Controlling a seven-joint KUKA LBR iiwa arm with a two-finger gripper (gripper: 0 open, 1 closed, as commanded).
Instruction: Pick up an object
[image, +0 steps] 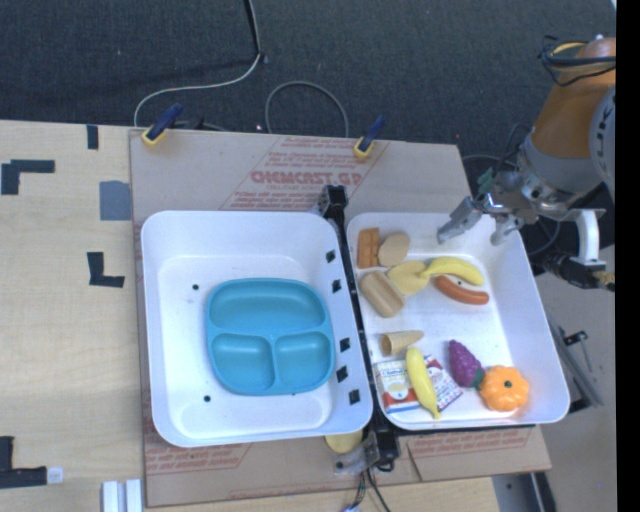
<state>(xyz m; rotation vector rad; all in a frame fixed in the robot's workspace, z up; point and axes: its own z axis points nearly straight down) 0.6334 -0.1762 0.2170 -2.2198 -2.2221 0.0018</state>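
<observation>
You are at the approach step: nothing is picked yet. The gripper (478, 222) hangs over the far edge of the right bin (535, 300), near its far right corner, with its two fingers spread apart and nothing between them.

All the candidate objects lie in that bin. Nearest the gripper, just toward the middle from the far edge, a yellow banana (455, 267) lies against a red sausage (462, 291), the two touching. Toward the far left corner a small orange block (368, 247), a tan round piece (394, 248) and a bread roll (381, 293) crowd together. Along the near edge sit an orange pumpkin (503, 388) at the near right corner, purple grapes (462, 362) just beside it, and a second small banana (422, 380) lying over a printed carton (400, 385).

The left bin (160, 300) carries a blue divided plate (270, 334) at its middle.

Your next move, as I judge it, calls for choosing one target and bringing the spread fingers down astride it. The banana and sausage are closest, but because they touch, you risk a finger landing between them or nudging both. The pumpkin stands freer, though it needs a longer reach to the near right corner.
</observation>
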